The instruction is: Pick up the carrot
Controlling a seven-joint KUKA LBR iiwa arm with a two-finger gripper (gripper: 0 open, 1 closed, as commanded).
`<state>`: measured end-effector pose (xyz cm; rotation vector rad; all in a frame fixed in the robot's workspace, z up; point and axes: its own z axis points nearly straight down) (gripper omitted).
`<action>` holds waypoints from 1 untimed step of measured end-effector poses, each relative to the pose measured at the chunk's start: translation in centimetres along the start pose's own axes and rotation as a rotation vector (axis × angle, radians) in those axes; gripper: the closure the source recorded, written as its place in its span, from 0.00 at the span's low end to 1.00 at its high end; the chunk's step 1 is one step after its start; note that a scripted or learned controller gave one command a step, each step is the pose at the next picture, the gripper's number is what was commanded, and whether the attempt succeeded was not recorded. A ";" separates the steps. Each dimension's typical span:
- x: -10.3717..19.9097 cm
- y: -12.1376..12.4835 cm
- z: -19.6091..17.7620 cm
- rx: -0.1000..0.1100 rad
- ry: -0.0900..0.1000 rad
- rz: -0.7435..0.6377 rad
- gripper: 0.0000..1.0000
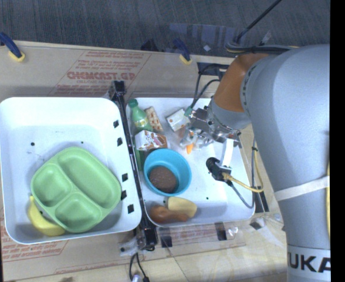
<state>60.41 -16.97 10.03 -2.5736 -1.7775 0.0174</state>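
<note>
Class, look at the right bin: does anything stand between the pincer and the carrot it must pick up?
Nothing visible does. The pincer hangs right over the small orange carrot, above the blue bowl, which sits beside it, not between them.

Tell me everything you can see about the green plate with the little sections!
The green plate is a pale green tray, plastic by its look, with rounded corners and three sunken sections: two toward the far side and one nearer the camera. Nothing lies in its sections. It lies face up in the left white bin, turned at a slant to the bin's walls, taking up much of the floor. Its near corner rests over a yellow, banana-like thing that peeks out beneath it. The gripper is far off, over the other bin.
</note>
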 end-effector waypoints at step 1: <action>4.1 0.1 -5.2 -0.010 -0.001 0.189 1.00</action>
